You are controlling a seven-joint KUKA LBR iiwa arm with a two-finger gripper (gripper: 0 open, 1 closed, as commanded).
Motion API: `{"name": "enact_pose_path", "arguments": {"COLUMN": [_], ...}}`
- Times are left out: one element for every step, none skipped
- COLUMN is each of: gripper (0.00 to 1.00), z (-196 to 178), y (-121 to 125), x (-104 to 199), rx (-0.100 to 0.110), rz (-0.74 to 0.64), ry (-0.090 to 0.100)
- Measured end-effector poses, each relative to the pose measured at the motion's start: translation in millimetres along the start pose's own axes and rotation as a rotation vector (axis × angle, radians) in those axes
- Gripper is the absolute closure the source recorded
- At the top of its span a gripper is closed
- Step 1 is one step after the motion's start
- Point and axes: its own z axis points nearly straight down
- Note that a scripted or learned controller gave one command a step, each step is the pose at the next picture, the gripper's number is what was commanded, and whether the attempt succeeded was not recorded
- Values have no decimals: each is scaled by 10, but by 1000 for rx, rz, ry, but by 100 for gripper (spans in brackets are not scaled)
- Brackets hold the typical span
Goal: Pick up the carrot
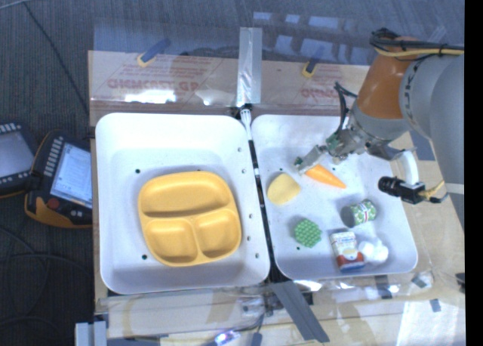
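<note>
The carrot (pixel 325 177) is orange and tapered. It lies flat in the upper middle of the right bin (pixel 283 129), its tip pointing toward the lower right. My gripper (pixel 313 157) hangs low just above and to the left of the carrot's thick end, reaching in from the right under the orange wrist band. It is close to the carrot, and nothing shows in its grasp.
The right bin also holds a pale yellow lump (pixel 283 188), a green textured disc (pixel 307 232), a green and white can (pixel 361 212), a red and white carton (pixel 345 250) and a white piece (pixel 376 250). A yellow divided plate (pixel 189 216) sits in the left bin (pixel 113 148).
</note>
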Motion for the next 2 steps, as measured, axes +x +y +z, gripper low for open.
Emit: {"name": "enact_pose_path", "arguments": {"gripper": [100, 100], "z": [-94, -1267], "y": [8, 376], "x": [10, 36], "rx": [-1, -1], "rz": [-1, -254], "ry": [0, -3]}}
